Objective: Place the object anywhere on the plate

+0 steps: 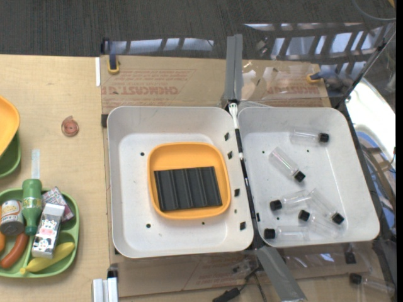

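Note:
An orange plate (189, 154) with a dark ribbed insert (189, 189) lies in the middle of the left white bin (129, 187). The right white bin (356, 168) holds several clear plastic tubes with black caps. One tube (287, 165) lies near the bin's centre, another tube (308, 136) sits at the back, and more tubes (302, 207) cluster toward the front edge.
A green tray (63, 257) with toy food and a bottle sits on the wooden table at the far left, beside a yellow bowl (6, 128). A small pink object (70, 126) rests on the table. Cardboard lies under the bins.

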Controlling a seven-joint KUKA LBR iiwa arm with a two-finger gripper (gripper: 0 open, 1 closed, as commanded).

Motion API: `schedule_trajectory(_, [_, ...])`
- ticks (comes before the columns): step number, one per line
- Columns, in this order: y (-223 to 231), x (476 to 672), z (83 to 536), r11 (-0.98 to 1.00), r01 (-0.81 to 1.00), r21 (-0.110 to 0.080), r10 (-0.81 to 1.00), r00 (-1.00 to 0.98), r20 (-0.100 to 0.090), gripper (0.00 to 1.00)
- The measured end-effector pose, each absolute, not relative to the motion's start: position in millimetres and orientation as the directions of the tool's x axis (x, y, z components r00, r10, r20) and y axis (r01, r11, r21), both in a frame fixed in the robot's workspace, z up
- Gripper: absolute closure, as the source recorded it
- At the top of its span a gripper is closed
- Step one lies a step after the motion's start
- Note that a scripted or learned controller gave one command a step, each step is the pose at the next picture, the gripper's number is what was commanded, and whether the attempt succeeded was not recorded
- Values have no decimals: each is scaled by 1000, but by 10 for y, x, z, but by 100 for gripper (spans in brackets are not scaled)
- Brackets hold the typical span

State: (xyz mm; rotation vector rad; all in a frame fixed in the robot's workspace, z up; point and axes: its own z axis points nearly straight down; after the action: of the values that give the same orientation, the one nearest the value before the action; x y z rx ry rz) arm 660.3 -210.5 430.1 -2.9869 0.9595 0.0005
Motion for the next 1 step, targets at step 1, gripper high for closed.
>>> schedule_trajectory(1, [-2197,6601,3877,-955,-296,-5,-296,955,0,0])
